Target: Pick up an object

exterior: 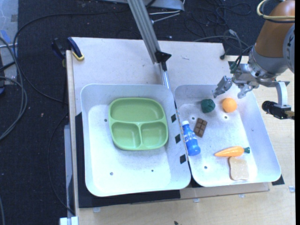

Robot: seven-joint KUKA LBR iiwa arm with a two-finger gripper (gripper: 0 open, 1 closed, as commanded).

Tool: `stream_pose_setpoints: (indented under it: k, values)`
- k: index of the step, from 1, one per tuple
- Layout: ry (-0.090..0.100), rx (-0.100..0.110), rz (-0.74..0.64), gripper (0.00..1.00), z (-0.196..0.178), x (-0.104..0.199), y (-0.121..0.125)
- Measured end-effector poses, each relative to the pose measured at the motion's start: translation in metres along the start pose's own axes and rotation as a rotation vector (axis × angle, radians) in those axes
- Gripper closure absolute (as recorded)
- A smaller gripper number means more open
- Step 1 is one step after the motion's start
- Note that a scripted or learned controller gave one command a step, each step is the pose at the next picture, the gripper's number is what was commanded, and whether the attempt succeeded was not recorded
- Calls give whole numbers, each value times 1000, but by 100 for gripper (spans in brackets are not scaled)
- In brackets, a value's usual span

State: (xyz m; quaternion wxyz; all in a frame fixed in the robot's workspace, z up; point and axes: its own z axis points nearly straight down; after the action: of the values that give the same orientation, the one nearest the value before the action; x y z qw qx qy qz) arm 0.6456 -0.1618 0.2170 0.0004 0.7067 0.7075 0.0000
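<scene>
We see the arm [274,36] come in at the upper right of the frame, its top cut off by the frame edge. Its gripper [233,89] hangs over the upper part of the right bin [262,130], fingers spread apart with nothing between them. One finger [221,87] points toward the dark green object [208,105], whose kind we cannot make out. The other finger [243,90] sits just above the orange ball [229,105]; whether it touches the ball we cannot tell.

Lower in the same bin lie a brown chocolate bar [200,126], a blue bottle [190,138] against the bin's left wall, a carrot [231,151] and a slice of bread [239,168] just below it.

The left bin [93,172] holds a green divided plate [138,123]. A metal pole [146,25] slants down from the top centre of the frame, hiding part of the bench [117,60] behind it.
</scene>
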Motion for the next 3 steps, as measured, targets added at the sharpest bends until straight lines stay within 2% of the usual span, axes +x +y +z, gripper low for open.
stream_pose_setpoints:
  k: [3]
  values:
    - [0,3,-2,0,127,-5,10]
